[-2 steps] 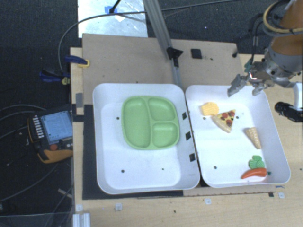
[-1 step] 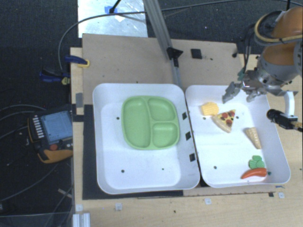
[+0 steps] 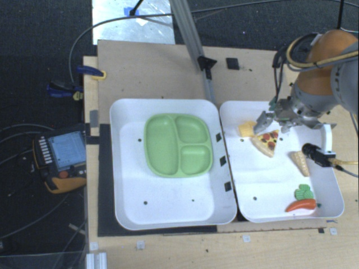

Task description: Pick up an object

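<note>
At centre right, gripper [image 3: 268, 125] — jaw state unclear — hovers by pizza [image 3: 266, 141]; centre over it before closing.

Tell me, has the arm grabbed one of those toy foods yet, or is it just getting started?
Nothing looks lifted yet. The gripper is down in the right bin, just above the pizza slice and beside the yellow cheese piece, so it seems to be reaching. The pizza slice, cone and carrot lie on the bin floor. Grasping and lifting are left. The green plate sits in the left bin.
</note>
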`<state>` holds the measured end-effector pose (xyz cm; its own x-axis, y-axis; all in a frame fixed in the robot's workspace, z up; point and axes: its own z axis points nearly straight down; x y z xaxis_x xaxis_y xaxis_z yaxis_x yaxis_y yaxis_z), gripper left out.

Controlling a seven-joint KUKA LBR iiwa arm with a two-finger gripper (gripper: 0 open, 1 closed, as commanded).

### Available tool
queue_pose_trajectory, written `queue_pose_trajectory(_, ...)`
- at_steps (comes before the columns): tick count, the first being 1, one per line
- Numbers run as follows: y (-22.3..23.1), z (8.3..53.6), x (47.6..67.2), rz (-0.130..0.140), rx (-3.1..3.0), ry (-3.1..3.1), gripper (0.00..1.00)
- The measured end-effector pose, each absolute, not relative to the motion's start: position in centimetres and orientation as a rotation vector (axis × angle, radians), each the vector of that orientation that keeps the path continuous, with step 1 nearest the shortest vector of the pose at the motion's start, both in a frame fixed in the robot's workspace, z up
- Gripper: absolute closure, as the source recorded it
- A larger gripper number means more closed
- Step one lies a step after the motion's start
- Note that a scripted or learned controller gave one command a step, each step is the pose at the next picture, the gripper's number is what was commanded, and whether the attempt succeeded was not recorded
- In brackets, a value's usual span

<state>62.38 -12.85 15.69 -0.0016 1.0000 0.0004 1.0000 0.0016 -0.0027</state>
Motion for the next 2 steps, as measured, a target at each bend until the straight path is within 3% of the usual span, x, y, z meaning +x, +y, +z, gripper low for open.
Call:
queue_pose_trajectory(1,-13.2,11.5,62.3,0.002,-2.220,-2.222,0.00)
queue_pose_trajectory(2,-13.2,12.8,62.5,-0.004,-2.223,-2.225,1.00)
